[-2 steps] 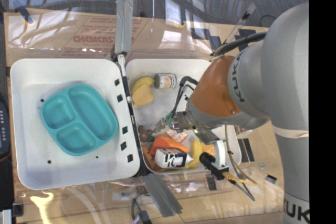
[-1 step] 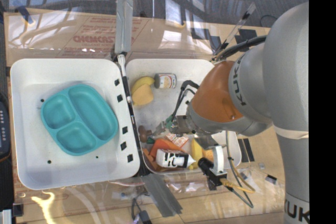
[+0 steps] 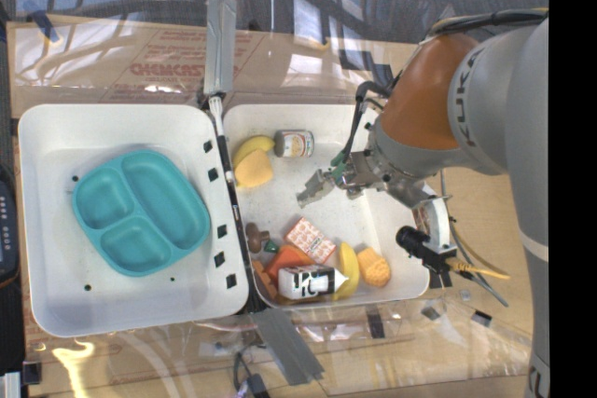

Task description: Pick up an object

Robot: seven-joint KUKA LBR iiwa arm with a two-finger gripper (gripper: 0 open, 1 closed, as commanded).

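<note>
Overhead, metal fingers [image 3: 317, 185] parted, holding nothing, above smooth white bin [image 3: 354, 121], rounded yellow lemon [image 3: 254, 169], small tin can [image 3: 295, 143] nearby

Single fixed camera above the bench, looking down at a slant, both white bins [image 3: 56, 200] in frame

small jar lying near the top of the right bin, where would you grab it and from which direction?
Probably straight down, fingers across its round body. The jar lies on its side, its length running left-right in the camera view, so closing across its width should stop it rolling. The yellow piece crowds its left end; the far wall of the right bin is close above it. The gripper sits lower right.
</note>
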